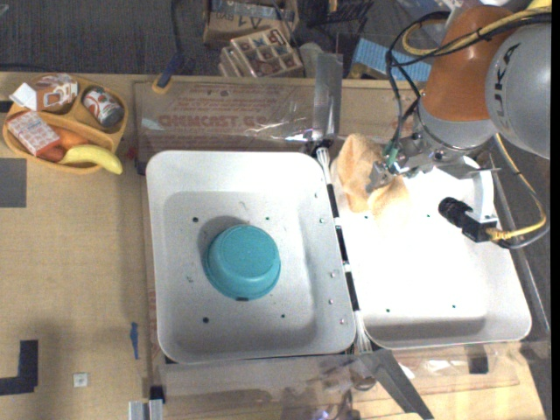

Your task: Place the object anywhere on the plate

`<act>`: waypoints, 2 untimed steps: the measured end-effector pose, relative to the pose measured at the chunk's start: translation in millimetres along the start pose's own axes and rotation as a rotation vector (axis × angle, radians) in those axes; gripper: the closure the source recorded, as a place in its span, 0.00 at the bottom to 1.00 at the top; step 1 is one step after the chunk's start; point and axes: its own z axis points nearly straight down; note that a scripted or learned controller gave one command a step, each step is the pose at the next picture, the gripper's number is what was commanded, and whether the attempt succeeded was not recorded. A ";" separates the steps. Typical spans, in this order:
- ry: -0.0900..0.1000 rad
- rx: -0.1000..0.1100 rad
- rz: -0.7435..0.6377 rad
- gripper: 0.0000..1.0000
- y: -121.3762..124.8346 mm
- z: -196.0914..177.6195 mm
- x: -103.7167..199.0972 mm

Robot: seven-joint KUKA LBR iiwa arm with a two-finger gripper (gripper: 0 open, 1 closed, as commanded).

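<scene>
Teal plate (243, 261) sits upside down in the left bin (175, 182). Far right, the claw (385, 171) meets a tan bread-like object (360, 182); grip state unclear. Judged: pickup underway, next carry leftward.

I'm seeing the teal plate (243, 261) looking like smooth matt plastic, upturned in the left bin (175, 191), which is showing a smooth white plastic finish. The tan object (359, 178) is looking soft and crumpled. The table (70, 269) is appearing as matt brown board.
</scene>
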 end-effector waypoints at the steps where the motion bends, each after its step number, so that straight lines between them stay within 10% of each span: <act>1: -0.002 -0.004 -0.003 1.00 1.1 -25.4 0.2; 2: 0.001 -0.002 -0.404 1.00 12.9 -30.7 59.0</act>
